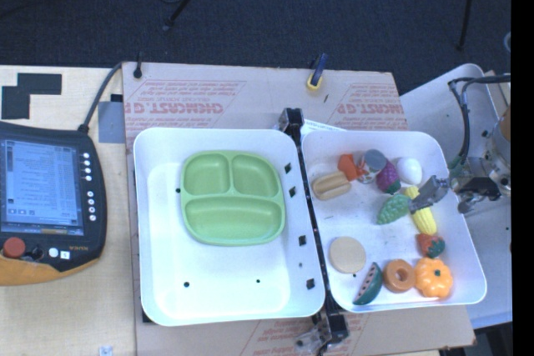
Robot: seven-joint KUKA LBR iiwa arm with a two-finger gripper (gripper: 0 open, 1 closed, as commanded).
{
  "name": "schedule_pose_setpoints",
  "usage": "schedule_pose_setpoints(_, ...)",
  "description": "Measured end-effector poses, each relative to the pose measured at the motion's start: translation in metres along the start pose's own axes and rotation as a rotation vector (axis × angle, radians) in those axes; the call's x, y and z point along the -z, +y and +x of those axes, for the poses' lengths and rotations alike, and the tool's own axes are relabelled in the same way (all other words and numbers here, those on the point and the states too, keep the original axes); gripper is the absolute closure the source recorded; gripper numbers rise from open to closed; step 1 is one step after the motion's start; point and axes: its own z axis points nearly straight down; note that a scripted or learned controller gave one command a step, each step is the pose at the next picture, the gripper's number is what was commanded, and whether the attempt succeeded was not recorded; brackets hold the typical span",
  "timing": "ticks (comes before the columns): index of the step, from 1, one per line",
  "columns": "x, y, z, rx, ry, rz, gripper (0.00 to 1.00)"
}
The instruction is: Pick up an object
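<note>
One tool (433,192) hangs over the right bin (467,263), beside corn (424,217).

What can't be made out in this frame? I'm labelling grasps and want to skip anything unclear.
- Gripper: small and dark over the right bin; finger state unreadable, no contact with the corn can be judged.
- Arm: cut off by the camera view's right side.
- Grey toy: partly hidden behind the purple toy; identity unclear.
</note>
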Motion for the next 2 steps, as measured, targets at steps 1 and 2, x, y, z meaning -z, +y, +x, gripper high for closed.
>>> schedule_pose_setpoints(1, 0.004, 0.001, 0.000, 0.002, -0.002, -0.007, 0.00)
schedule_pose_setpoints(2, -0.044, 0.003, -0.005, 0.002, 0.000, -0.003, 0.00)
